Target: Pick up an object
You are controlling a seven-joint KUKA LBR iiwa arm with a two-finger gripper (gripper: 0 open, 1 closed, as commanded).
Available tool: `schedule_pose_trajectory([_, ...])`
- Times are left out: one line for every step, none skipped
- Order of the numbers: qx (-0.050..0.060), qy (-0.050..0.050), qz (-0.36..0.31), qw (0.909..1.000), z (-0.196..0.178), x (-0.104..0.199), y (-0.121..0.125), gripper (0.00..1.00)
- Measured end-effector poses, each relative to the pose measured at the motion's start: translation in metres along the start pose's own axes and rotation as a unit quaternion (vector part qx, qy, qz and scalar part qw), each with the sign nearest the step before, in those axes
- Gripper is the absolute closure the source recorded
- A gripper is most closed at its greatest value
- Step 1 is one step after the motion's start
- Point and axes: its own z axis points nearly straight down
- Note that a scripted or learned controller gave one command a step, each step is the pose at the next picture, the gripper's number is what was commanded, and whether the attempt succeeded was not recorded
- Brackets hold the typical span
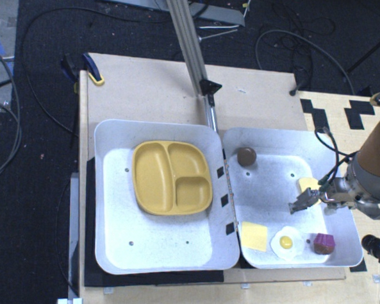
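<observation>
While the tray (173,178) fills one bin (114,240), the egg (286,243) lies opposite.

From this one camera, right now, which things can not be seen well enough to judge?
- Gripper: small and dark in the camera view; finger state unreadable.
- Yellow block: the gripper and wrist cover its right part.
- Arm: cut off by the right edge.
- Purple object and brown ball: too small to identify.

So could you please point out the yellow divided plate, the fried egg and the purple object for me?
yellow divided plate (152,162): camera view, floor of its large left compartment.
fried egg (286,242): camera view, on the yolk.
purple object (324,242): camera view, middle of its top.
</observation>
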Motion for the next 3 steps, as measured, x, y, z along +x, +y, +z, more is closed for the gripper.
schedule_pose_trajectory([0.001, 0.001, 0.0, 1.0, 0.063, 0.005, 0.0, 0.0])
schedule_pose_trajectory([-0.003, -0.001, 0.0, 1.0, 0.05, 0.005, 0.002, 1.0])
schedule_pose_trajectory([-0.006, -0.002, -0.002, 1.0, -0.009, 0.004, 0.012, 1.0])
